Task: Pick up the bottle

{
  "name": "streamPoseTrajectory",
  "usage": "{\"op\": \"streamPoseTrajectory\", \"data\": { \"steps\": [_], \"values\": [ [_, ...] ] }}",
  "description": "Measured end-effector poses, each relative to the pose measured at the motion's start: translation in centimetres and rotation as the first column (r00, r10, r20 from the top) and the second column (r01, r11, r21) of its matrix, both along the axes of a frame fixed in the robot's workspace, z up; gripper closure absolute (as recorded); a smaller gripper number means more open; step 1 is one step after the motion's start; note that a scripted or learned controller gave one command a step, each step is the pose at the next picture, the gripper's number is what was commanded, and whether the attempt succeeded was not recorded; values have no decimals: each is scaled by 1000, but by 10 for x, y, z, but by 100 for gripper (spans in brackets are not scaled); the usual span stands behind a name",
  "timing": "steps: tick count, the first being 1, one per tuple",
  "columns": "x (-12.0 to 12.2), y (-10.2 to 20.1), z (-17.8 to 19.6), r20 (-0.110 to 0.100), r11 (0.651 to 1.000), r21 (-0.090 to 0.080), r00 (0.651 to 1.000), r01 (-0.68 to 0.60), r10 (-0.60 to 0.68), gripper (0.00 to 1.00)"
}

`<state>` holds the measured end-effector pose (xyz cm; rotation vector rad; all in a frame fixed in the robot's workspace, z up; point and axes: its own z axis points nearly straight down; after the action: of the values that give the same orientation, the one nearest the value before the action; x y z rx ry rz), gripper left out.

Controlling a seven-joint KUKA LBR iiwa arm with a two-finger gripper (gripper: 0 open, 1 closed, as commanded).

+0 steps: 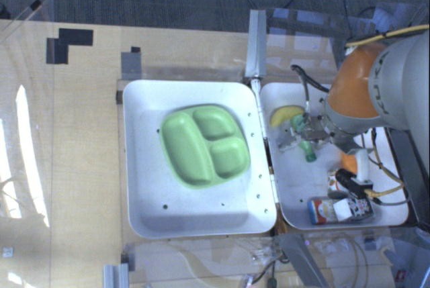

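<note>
Green bottle (308,148) lies directly under the tool (300,135) in the right bin (289,213); grip state unclear.

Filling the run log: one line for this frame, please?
end effector: low in right bin, at green bottle | grasp: unconfirmed | yellow object beside it | green tray: left bin

**Robot arm reaches low into the right bin**

The grey arm (403,78) enters over the right bin's (289,209) far right side, its orange band (353,82) above the wrist. The wrist angles down and left, placing the gripper (302,135) low in the bin's upper half, near the wall shared with the neighbouring bin.
</note>
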<state>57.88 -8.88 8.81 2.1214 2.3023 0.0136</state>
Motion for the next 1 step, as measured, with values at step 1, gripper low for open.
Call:
{"op": "streamPoseTrajectory", "data": {
  "steps": [1],
  "values": [
    [2, 0, 10, 4, 1000, 1, 1000, -2, 2, 100]
  ]
}}
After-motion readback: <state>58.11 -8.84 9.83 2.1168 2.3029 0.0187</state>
